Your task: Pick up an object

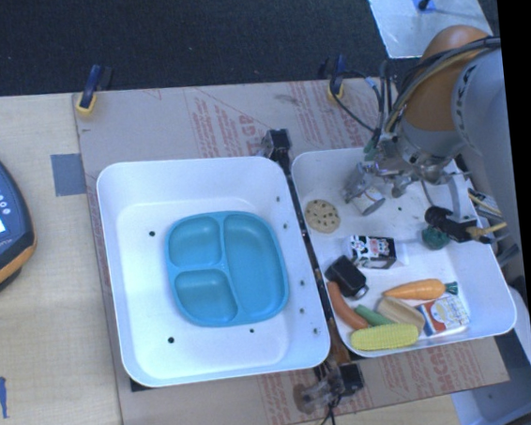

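We are seeing red printing on the cardboard (236,115) covering the desk (41,325), too faint to read; the claw (369,189) is hanging spread over the right bin (488,268), pinching nothing, near a cookie (321,215); a carrot (413,290) is lying across (leaf end rightward) beside corn (384,338) and a small carton (444,315); a blue divided plate (226,268) is sitting in the left bin (142,295).

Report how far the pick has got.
Nothing looks picked yet. The gripper hangs over the back of the right bin with nothing visible between its fingers. The cookie, carrot and corn cob lie in that bin. Left to do: descend, grasp, lift.
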